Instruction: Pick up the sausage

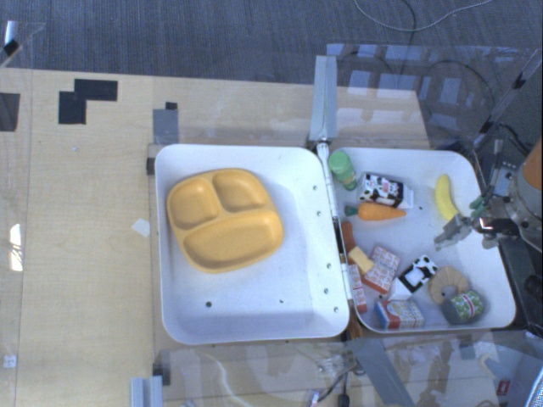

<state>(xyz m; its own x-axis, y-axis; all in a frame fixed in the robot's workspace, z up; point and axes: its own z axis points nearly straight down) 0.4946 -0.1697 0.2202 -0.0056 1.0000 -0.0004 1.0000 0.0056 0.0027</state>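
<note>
The sausage (pixel 347 231) is a small reddish-brown piece lying against the left wall of the right bin (pixel 475 170), just below the carrot's (pixel 382 213) blunt end. My gripper (pixel 455 231) hangs over the right side of that bin, below the banana (pixel 445 197) and above a black-and-white item (pixel 418 274). It is well to the right of the sausage, with the carrot and several food items between them. Nothing shows in its grasp.
The left bin (pixel 254 308) holds a yellow divided plate (pixel 225 219). In the right bin lie a green bottle (pixel 343 170), a cow-print carton (pixel 382 190), a cheese wedge (pixel 361 259), a pink checkered box (pixel 383 270), a cookie (pixel 445 285) and a grey-green can (pixel 463 306).
</note>
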